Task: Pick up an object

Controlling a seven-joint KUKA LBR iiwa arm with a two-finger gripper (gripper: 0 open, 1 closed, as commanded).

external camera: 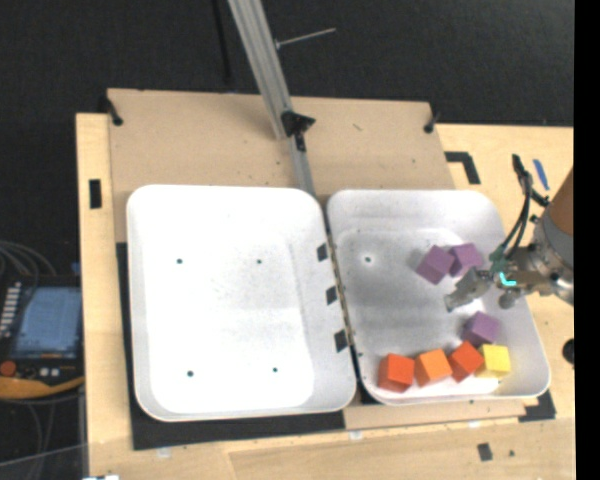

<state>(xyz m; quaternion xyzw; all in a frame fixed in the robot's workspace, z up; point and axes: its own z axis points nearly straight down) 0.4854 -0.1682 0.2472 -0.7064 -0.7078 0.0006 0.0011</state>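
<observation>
Pincer (477, 290) above right bin (380, 218) — grip state unclear; arm cut off.

A pale wooden counter (400, 148) stands on a dark, speckled floor (80, 38). A grey metal rail (262, 53) slants down from the top edge toward the counter's middle. At the left edge sits a blue-screened device (40, 323) with trailing cables (5, 253).

Purple, orange (one yellow) blocks (450, 328)
</observation>
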